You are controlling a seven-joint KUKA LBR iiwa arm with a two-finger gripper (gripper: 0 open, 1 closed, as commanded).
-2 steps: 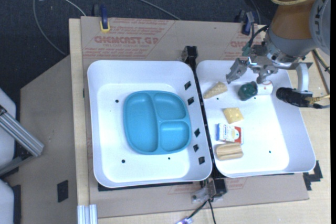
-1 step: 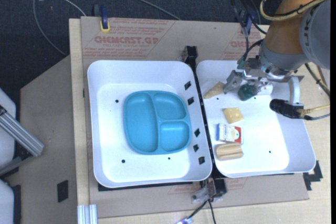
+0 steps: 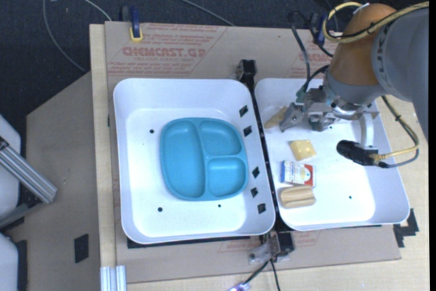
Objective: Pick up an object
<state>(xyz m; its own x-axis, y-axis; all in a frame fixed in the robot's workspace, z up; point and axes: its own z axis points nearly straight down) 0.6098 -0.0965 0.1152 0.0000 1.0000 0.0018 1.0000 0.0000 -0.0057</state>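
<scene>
**Pick not yet made: gripper low in the right bin, nothing seen between its fingers**

The arm is reached in over the far part of the right bin, and its gripper is held low near the bin's far-left corner. Whether the claw is spread or pressed together cannot be told, since the metal parts are seen from above and are blurred into one another. No object is seen clamped in it.

Three candidate objects are left lying along the left side of the right bin: a small yellow block nearest the gripper, a white-and-red packet just beside it toward the near edge, and a tan roll-shaped item closest to the near-left corner. A pale tan scrap is seen by the left wall, just beside the gripper; whether it is being touched cannot be made out.

In the left bin a blue divided plate is set near the middle.

The task is judged to be at an early stage: an approach is seen, while the grasp and the lift are both left to be done.
</scene>
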